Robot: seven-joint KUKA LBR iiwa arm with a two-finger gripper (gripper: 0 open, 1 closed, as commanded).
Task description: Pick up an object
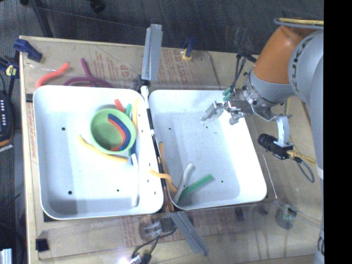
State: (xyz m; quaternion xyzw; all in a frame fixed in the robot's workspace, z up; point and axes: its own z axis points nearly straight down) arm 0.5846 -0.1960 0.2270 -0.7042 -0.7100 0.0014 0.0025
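Observation:
My gripper (223,113) hangs over the back right part of the right bin (250,164), fingers apart with nothing between them. Near that bin's front left corner lie a green strip (197,185) and a pale grey strip (187,175). The left bin (55,164) holds a green bowl (111,131) with red (116,126) and blue curved pieces in it and a yellow strip (104,152) beneath it.
An orange strip (164,179) lies across the divide between the bins. Behind the left bin on the bench lie a red piece (52,75) and a purple loop (88,80). Blue clamps sit at the back edge. A grey bar (151,51) stands at the back.

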